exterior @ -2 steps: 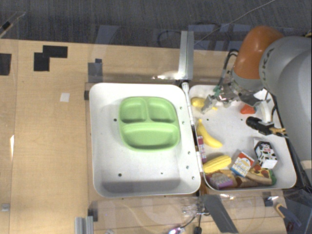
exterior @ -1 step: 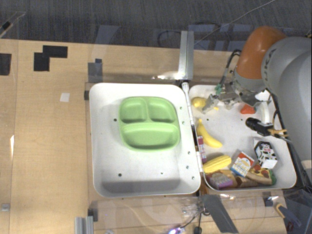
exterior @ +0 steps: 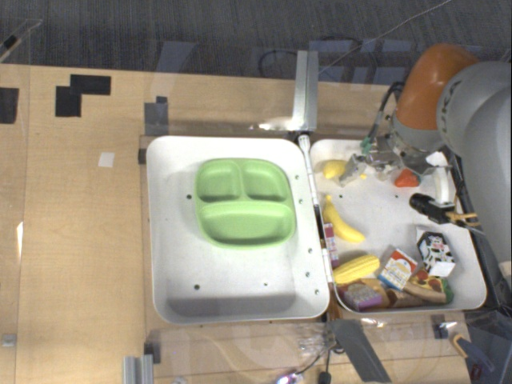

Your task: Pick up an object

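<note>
The right bin [exterior: 376, 206] holds several toy foods. A small yellow piece [exterior: 332, 168] lies at its far left corner, and a banana [exterior: 342, 224] sits along the left wall. Nearer the front are a corn cob [exterior: 356, 268], a small box [exterior: 396, 270], a black-and-white carton [exterior: 436, 250], a pizza slice [exterior: 424, 288] and a purple item [exterior: 365, 296]. A red piece [exterior: 406, 178] rests at the back. My gripper [exterior: 358, 166] hangs low over the back of this bin, just right of the yellow piece and left of the red one. Nothing shows held in it.
The left bin [exterior: 172, 238] holds a green divided plate [exterior: 244, 200]. A metal post [exterior: 306, 94] stands behind the divider between the bins. The arm's grey body and orange band [exterior: 432, 78] overhang the right bin's far right side.
</note>
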Controlling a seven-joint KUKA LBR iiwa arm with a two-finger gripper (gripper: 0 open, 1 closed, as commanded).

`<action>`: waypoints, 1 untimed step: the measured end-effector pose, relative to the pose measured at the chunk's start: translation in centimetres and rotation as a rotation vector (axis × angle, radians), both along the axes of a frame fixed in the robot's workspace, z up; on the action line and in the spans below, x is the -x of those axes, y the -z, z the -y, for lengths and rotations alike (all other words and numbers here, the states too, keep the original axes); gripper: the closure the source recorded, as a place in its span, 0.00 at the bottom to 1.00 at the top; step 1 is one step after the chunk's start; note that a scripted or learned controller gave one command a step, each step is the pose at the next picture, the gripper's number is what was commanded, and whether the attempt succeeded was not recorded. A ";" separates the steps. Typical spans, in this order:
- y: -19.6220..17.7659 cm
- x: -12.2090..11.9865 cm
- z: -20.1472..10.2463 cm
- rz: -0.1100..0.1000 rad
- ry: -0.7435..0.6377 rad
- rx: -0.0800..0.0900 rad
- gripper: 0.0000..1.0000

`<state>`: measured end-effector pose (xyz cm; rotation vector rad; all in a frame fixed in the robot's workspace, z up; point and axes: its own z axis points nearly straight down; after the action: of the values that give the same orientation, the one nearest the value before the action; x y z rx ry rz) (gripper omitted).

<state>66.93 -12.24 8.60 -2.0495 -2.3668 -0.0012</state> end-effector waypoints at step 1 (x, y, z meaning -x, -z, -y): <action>-3.5 -0.1 6.3 0.013 -0.006 0.008 0.00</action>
<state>67.06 -18.57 12.06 -2.0524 -2.3842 -0.0046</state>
